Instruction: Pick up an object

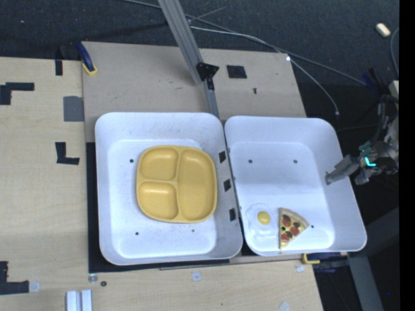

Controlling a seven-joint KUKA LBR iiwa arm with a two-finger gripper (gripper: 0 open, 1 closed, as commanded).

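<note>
A toy fried egg (262, 218) lies near the front of the right bin (285, 131). Beside it on the right rests a toy pizza slice (290, 227), its tip pointing toward the front edge. A yellow divided plate (176, 183) sits in the middle of the left bin (117, 173). My gripper (342, 178) hovers over the right bin's right rim, well behind and to the right of the pizza slice. It is open with nothing between its fingers.
A slanted metal pole (185, 31) runs from the top down to the gap between the bins. Cables cross the dark floor at the back. The wooden bench (39, 173) with black tape marks spreads to the left.
</note>
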